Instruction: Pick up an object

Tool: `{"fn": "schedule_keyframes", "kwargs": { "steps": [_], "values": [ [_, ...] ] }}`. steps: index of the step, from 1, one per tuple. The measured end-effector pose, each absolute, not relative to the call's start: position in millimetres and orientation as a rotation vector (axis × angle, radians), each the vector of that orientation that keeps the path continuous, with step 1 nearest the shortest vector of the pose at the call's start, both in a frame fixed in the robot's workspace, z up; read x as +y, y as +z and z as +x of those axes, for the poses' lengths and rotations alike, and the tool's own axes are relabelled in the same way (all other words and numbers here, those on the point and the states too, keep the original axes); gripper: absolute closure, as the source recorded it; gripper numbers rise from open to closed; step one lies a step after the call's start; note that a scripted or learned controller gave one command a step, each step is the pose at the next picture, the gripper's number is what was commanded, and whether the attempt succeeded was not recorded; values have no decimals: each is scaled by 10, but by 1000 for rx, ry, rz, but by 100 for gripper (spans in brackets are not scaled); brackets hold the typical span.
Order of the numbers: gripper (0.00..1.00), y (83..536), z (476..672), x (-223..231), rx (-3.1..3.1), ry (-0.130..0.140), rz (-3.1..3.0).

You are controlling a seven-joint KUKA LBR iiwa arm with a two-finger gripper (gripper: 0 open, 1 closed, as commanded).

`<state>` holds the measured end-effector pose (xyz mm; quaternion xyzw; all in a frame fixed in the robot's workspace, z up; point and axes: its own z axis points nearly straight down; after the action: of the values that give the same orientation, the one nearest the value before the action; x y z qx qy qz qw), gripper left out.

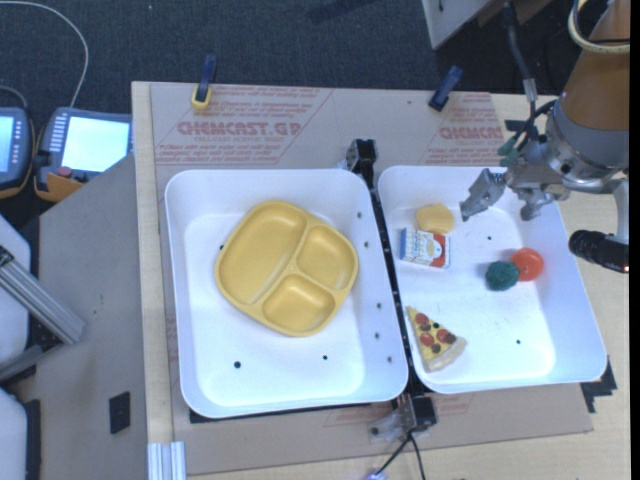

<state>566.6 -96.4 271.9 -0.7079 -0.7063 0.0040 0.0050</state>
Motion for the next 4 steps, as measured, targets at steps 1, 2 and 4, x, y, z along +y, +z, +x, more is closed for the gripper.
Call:
{"fn": "schedule_keyframes", "kwargs": {
  "steps": [1,2,4],
  "values": [
    [0,2777,5684,-963,-2221,1,-2221],
    [0,2148,5723,-962,-2216,8,-2217],
    [0,1077,5709,-957,-2216,6,-2218]
  ]
}}
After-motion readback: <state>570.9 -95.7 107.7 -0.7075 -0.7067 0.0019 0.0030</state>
